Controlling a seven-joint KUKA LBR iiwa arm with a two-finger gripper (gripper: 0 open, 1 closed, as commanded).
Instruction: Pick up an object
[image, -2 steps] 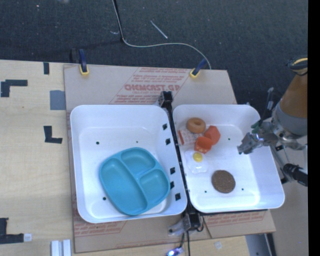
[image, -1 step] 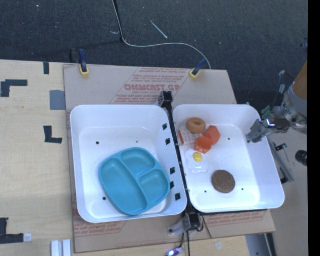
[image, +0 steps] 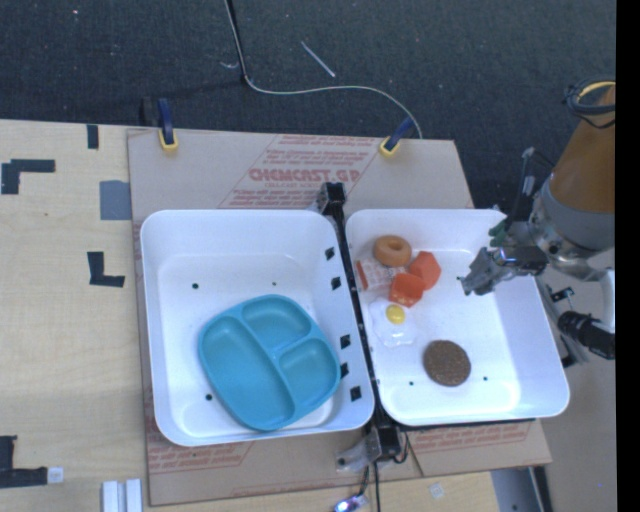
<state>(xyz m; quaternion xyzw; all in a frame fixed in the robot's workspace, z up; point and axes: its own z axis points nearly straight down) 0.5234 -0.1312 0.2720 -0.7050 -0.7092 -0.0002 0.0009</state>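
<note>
1. Camera view, nearest edge first: blue divided tray (image: 268, 360) lying flat in the left bin (image: 165, 235), toward its near side, long axis slanting from upper left to lower right, three compartments facing up.
2. Right bin (image: 530, 395), near part: brown round disc (image: 447, 362), flat on the floor, no long axis to speak of, well apart from everything else.
3. Further back, near the divider: small yellow piece (image: 396, 314) sitting on a clear wrapper (image: 395, 330) that is hard to make out against the white.
4. Just beyond that: two orange-red blocks (image: 415, 280), touching, the pair running diagonally from lower left to upper right; exact shapes unclear.
5. Behind them: glazed doughnut (image: 392, 250), lying flat with hole upward, just beside the blocks; a thin striped packet (image: 366, 276) at its left, mostly blurred.
6. Gripper (image: 478, 280) above the right bin's right half, pointing left toward the orange-red blocks but apart from them, nothing visible between its tips; dark and blurred, so spread cannot be told.
7. Arm (image: 585, 180) with orange band, cut off at the right edge.
8. Far side: cardboard sheet (image: 300, 175) under both bins, clamped at the back, printed lettering partly legible.
</note>
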